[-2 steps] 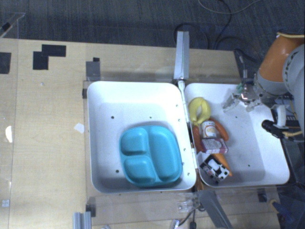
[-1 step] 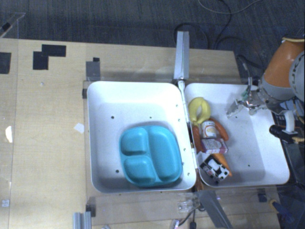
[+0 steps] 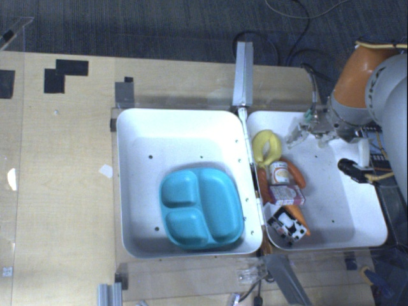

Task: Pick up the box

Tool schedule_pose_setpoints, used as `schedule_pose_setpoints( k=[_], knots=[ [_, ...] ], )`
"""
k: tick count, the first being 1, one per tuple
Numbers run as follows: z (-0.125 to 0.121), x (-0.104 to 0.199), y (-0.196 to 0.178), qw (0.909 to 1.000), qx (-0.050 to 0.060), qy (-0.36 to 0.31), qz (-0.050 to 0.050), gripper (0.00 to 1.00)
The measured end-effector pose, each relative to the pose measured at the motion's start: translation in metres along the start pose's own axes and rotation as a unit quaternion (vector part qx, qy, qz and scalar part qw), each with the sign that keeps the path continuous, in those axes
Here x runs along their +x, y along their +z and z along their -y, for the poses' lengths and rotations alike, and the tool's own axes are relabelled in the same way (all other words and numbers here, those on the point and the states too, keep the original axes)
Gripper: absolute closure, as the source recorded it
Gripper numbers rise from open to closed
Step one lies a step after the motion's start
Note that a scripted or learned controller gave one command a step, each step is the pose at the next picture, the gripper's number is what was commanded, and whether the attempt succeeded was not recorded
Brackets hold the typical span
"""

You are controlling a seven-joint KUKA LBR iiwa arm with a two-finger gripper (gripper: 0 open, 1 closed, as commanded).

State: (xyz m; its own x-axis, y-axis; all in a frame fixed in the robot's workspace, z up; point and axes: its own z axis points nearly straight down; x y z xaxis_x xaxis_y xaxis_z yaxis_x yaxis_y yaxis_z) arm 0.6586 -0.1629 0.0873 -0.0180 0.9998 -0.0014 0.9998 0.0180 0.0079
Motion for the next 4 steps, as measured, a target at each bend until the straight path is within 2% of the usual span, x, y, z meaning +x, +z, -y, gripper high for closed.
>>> schedule_pose_setpoints(
  k=[1, 2, 3, 4],
  knots=[
    [0.036, -0.036, -0.001, 0.9980, 0.000, 0.063, 0.000, 0.00],
    [-0.002, -0.034, 0.000, 0.9967, 0.000, 0.081, 0.000, 0.00],
    [0.002, -0.012, 0.001, 0.9923, 0.001, 0.124, 0.000, 0.00],
    [0.019, -0.033, 0.000, 0.9935, 0.001, 0.114, 0.000, 0.00]
  ],
)
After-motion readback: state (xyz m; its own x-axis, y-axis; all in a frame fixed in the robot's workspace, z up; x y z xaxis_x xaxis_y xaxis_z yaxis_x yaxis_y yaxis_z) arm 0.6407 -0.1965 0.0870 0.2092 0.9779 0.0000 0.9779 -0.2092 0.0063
